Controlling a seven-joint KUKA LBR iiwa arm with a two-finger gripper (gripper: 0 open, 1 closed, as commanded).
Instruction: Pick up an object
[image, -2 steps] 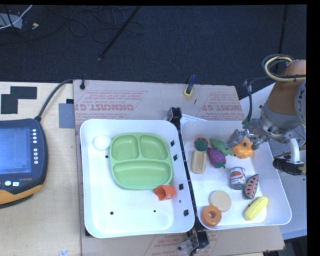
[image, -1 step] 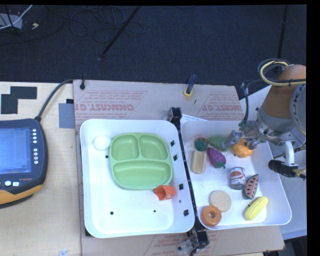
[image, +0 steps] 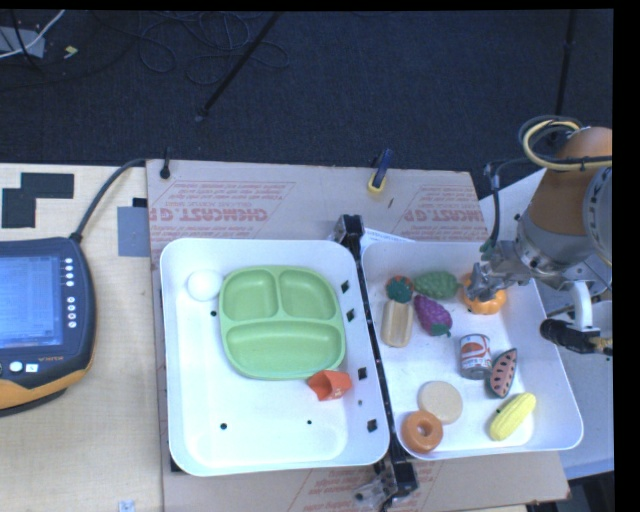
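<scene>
Nearest the lens, at the right bin's (image: 560, 440) front rim: a glazed donut (image: 422, 431), with a yellow corn cob (image: 512, 416) to its right and a pale round biscuit (image: 441, 400) just behind. Further back, a small can (image: 474, 355) beside a watermelon slice (image: 503, 372). Beyond those, a tan bottle with a teal cap (image: 397, 314), a purple eggplant (image: 433, 314) and a green leafy piece (image: 436, 284), close together. At that bin's far right edge, an orange toy (image: 482, 297) directly beneath the jaws (image: 487, 274); whether spread or pressed together, cannot tell, and whether touching the toy, cannot tell either. Grey arm (image: 565, 215) with orange band entering from the right. In the left bin (image: 190, 430): an orange block (image: 330, 384) at the front edge of a green divided tray (image: 282, 322), and a white ball (image: 203, 286) near the far left corner. On the surface (image: 120, 400) well to the left, a handheld control pendant (image: 40, 315) with a cable running back. Farthest off, a blue-and-yellow clamp (image: 379, 174) on the cardboard's back edge.
</scene>
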